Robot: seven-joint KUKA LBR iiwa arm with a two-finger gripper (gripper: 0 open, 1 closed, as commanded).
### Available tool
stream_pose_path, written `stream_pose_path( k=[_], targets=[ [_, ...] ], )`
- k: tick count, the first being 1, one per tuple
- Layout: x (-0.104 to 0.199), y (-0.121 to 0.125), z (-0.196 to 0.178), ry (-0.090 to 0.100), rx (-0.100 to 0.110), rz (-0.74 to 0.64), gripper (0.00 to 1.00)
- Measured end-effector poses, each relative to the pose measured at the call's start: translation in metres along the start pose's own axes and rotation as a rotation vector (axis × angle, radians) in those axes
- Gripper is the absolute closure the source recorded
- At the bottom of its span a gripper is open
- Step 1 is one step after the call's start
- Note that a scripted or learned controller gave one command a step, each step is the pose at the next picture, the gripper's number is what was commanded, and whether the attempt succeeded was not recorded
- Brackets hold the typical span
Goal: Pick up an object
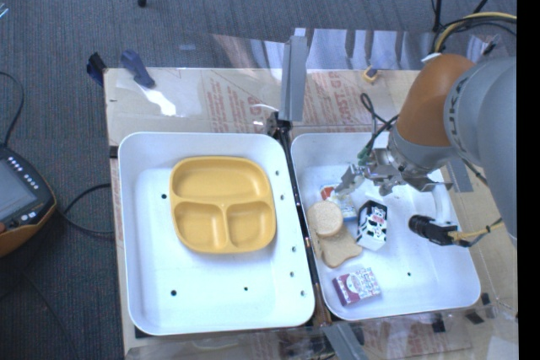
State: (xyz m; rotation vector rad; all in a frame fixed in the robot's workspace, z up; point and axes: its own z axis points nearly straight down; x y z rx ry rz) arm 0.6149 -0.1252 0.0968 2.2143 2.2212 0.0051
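Arm (pixel 460 118): nearest the lens, reached over the right bin (pixel 439 287).
End effector (pixel 361 177): hovered above the toy food; grip state unclear.
Progress: nothing lifted yet.

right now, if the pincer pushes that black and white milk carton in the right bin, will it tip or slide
The black and white milk carton looks taller than wide and seems to stand upright, so a high push would probably tip it. It looks small and likely light, so a low push may slide it on the smooth right bin. The bread slice beside it could block sliding leftward.
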Motion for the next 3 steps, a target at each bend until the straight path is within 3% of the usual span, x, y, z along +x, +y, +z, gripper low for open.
stream_pose_path(
  k=[1,2,3],
  targets=[
    [0.005,-0.051,0.0,0.0,-0.011,0.004,0.0],
    [0.005,-0.051,-0.01,0.003,-0.008,0.007,1.0],
    [0.053,0.005,-0.094,0.003,0.0,-0.003,1.0]
  ],
)
